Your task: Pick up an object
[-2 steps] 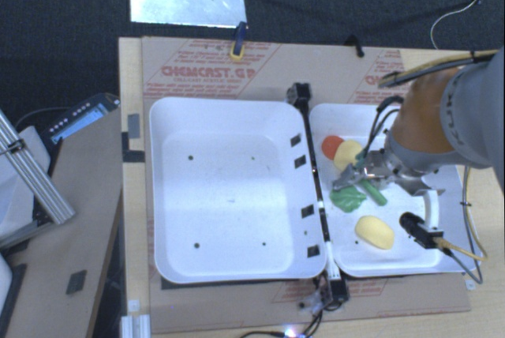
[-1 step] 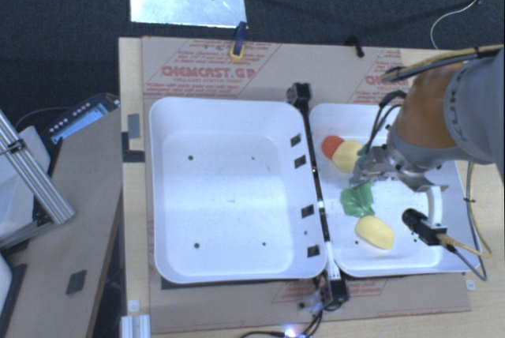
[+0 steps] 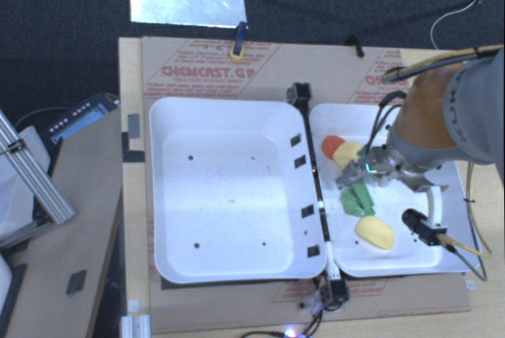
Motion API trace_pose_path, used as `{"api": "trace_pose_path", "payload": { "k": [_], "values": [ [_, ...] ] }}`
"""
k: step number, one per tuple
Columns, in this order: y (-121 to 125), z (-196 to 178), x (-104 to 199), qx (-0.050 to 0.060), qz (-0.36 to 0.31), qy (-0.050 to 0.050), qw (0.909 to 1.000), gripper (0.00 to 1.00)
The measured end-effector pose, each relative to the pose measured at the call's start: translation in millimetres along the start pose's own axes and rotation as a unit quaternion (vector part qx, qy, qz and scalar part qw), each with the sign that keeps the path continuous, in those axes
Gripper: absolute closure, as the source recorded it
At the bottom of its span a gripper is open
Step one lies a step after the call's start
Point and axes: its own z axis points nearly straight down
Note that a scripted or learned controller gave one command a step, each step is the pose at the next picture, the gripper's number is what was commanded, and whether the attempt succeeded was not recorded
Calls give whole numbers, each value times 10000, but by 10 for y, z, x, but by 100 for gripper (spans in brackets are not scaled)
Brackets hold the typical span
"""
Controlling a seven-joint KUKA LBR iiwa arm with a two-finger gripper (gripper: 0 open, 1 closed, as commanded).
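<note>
Scanning from left: noting left bin (image 3: 229, 186), white and shallow, with nothing in it to pick. Moving right past the divider to right bin (image 3: 351, 253), with four candidates bunched along its left side:
- red-orange rounded piece (image 3: 332, 145), farthest
- pale yellow piece (image 3: 346, 155), touching the red-orange one on its near-right side
- green toy (image 3: 357, 199), nearer
- yellow lemon-like fruit (image 3: 375, 233), nearest

Guessing play food, but too blurry to be sure.

Placing gripper (image 3: 353, 175) low over the gap between the pale yellow piece and the green toy, just beside both. Cannot tell how wide it stands; seeing nothing held in it. Noting arm (image 3: 430, 115) reaching in from the right, grey with an orange band.

Judging risks:
- Closing here could catch the edges of two items at once, or pinch air in the gap and lift nothing.
- Likely to lose rounded shapes out of a two-point pinch.
- Could shove the pale yellow piece against the red-orange one, or toward the bin wall close by.
- Judging the green toy flat, so perhaps needing a lower reach and risking a scrape on the bin floor.

Reading "CHEMCAST GP" in red on brown board (image 3: 209, 72), beyond the left bin. Seeing the same print again farther right, partly cut off by the arm. Finding no legible labels on the items.
</note>
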Motion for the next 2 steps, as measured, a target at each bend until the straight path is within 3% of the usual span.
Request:
{"api": "trace_pose_path", "payload": {
  "k": [1, 2],
  "values": [
    [419, 108, 128, -6, -19, -2, 10000, 0],
    [410, -5, 121, -5, -16, 0, 10000, 100]
  ]
}}
